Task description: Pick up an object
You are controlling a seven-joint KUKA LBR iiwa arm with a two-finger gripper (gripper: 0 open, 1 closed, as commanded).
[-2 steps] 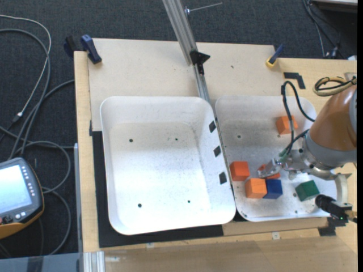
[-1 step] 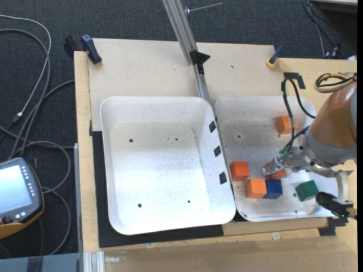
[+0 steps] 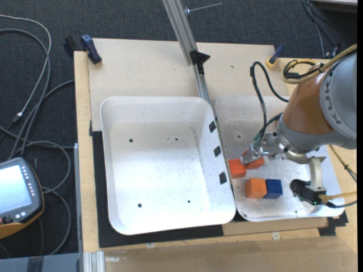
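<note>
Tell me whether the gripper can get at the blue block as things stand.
Probably yes. The blue block lies uncovered in the right bin, just below the gripper. An orange block touches its left side, which could crowd a finger there; its other sides look free.

Counter (image 3: 142, 67): pale tan board, seen at a slant from above.
Left bin (image 3: 108, 118): shallow, white, speckled, sat on the counter's middle.
Right bin (image 3: 232, 109): white, lay just beside the left bin, edges overlapped.
Blue clamp (image 3: 91, 48): gripped the far left corner.
Black mat (image 3: 105, 239): showed beneath the left bin's near edge.
</note>
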